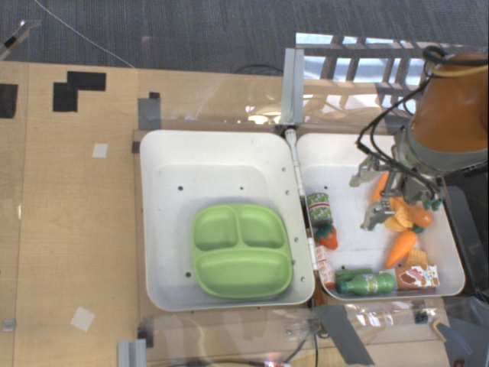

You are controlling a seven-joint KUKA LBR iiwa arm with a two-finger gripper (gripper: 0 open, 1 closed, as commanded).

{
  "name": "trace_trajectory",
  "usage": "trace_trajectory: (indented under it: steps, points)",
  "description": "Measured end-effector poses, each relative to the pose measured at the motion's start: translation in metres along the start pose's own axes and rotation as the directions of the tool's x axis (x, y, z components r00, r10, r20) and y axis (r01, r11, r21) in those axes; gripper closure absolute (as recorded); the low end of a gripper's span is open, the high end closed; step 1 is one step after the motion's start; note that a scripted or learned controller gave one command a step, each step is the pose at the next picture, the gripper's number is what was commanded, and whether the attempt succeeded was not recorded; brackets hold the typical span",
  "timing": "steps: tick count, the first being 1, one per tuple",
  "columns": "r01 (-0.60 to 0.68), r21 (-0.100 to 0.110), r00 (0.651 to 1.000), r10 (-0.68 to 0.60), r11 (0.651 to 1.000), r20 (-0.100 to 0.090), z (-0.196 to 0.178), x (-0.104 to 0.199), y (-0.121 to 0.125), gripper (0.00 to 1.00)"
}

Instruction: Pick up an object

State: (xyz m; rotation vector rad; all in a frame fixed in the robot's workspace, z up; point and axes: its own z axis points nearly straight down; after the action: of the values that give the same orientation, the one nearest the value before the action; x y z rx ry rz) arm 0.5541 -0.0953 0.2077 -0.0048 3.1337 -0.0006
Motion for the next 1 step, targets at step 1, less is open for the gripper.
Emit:
trace_trajectory:
  steps: [1]
  points:
    - [0.023, -0.001, 1.0, -0.023, 1.0, -0.006, 0.0681, -0.0767, -0.0564, 0.0]
